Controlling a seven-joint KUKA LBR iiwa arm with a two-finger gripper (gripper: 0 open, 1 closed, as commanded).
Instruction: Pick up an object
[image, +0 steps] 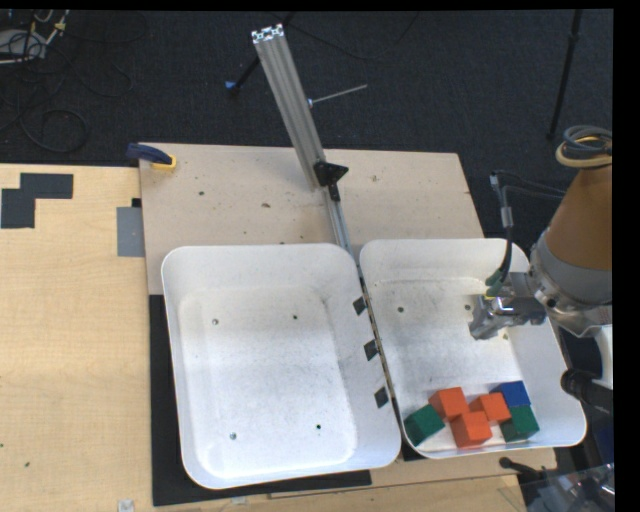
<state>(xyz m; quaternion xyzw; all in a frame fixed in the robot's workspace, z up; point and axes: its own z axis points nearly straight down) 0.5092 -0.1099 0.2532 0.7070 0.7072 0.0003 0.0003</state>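
Right bin (440, 262): fingers (487, 322) hang above its floor, holding nothing visible.

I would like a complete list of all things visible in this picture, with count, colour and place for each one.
bins: 2, white, side by side on the bench; left bin, right bin
orange blocks: 3, orange, near corner of the right bin
green blocks: 2, dark green, at either end of the block cluster
blue block: 1, blue, behind the right green block
metal rail: 1, silver, slanting up from between the bins
clamp: 1, blue and yellow, far left corner of the bench
arm: 1, orange band, right edge
gripper: 1, grey metal, above the right bin, away from the blocks
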